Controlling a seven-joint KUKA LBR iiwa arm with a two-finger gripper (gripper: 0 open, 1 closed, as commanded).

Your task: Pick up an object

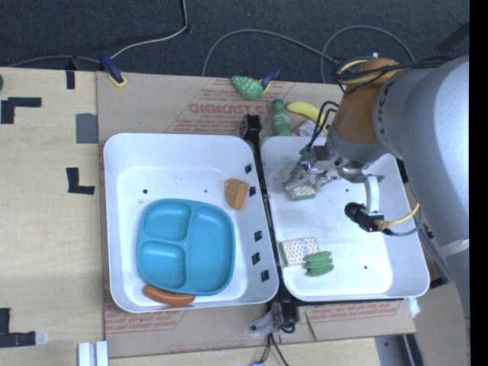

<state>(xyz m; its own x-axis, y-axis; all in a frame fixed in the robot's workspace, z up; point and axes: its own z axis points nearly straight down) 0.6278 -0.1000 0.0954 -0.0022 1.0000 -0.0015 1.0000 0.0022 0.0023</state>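
Right now the likeliest target is the small pale block point(300, 191) lying in the upper part of the right bin point(381, 273), close to the wall between the two bins. The gripper point(309, 175) is right over it, low and seemingly touching its upper edge, but its fingers are lost in a tangle of dark metal and pale block, so I cannot tell whether they are apart, together or clamped on anything. Nothing shows the block between them, so I would not call it held.

What could go wrong — the block sits near the bin's dividing wall, and a finger coming down on top of it rather than beside it would press or skid it away instead of closing around it. A grip on only one corner could also let it swing loose on the lift.

Further down the same bin lie a checkered pad point(296, 248) and, touching its lower right edge, a green pea pod point(318, 262).

The left bin point(122, 227) holds a blue divided plate point(185, 246), an orange sausage point(168, 296) just beside the plate's lower rim, and a tan wedge point(236, 193) near the plate's upper right edge.

Outside the bins, on the cardboard behind them, rest a green leafy toy point(247, 86), a small green bottle point(280, 118) and a banana point(303, 111).
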